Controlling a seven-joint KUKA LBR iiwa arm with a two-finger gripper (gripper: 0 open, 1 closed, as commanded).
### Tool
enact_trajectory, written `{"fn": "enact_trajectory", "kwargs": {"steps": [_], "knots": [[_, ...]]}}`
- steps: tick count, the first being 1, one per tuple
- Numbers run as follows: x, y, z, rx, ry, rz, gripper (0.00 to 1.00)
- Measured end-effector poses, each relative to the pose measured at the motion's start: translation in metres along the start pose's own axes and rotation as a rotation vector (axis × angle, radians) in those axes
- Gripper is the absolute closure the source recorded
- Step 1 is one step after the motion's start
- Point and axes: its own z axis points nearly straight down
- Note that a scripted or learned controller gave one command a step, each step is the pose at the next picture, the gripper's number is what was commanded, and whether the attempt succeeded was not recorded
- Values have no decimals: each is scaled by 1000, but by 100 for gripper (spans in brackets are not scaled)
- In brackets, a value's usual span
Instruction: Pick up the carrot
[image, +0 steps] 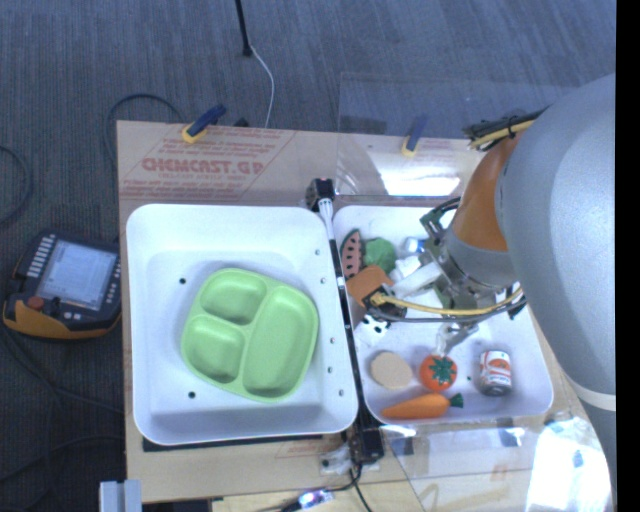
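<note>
Camera view: pincer (455, 338) hangs over right bin (540, 395), fingers pointing down; can't tell if they're apart or together, nothing seen between them. Carrot (417, 406) lies just below pincer toward the bin's near edge, a bit left, w/ tomato (437, 371) between them. Carrot's long axis runs roughly left-right, green tip at right. Likely next: drop down past tomato. Readable text: "CHEMCAST GP" on table sheet (203, 165). Can (494, 370) label illegible.
</note>
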Motion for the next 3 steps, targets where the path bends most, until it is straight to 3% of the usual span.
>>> {"fn": "enact_trajectory", "kwargs": {"steps": [1, 2, 3], "knots": [[-58, 41, 37, 1, -2, -134, 0], [-50, 19, 0, 1, 4, 154, 0], [-52, 30, 80, 0, 8, 154, 0]]}}
